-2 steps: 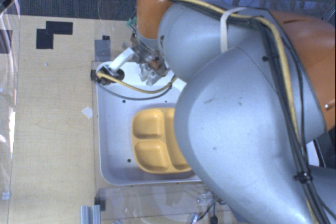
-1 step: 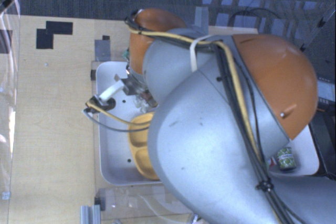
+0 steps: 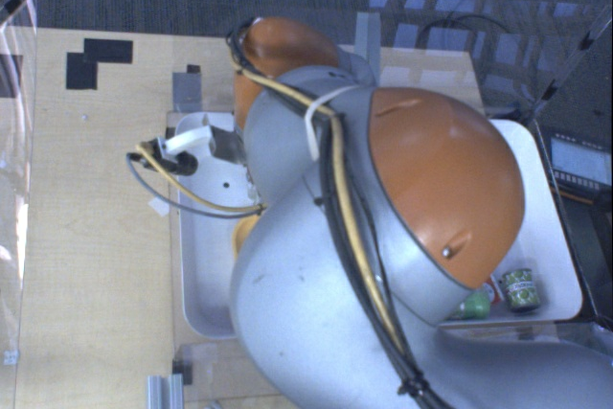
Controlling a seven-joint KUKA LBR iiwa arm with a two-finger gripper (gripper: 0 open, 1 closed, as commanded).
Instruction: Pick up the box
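The arm [image 3: 316,302] is grey with glossy orange caps, and black and yellow cables [image 3: 340,196] run along it. Both bins [image 3: 196,302] are white on a pale tan bench [image 3: 86,254] marked with black squares [image 3: 96,60]. A green object [image 3: 471,306] lies beside a green-patterned can [image 3: 520,289].

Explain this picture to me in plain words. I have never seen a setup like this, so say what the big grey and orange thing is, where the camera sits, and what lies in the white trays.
The big grey and orange shape is a robot arm, seen from a camera fixed above the bench and looking down at a slant. The arm reaches in from the right and covers most of the scene. Under it sit two shallow white bins: the left bin and the right bin. In the right bin's near corner lie a small green-labelled can and a green object. The arm's wrist end, with cables, hangs over the left bin. Its gripper is hidden, so I cannot tell whether anything is held. A box is not something I can make out.
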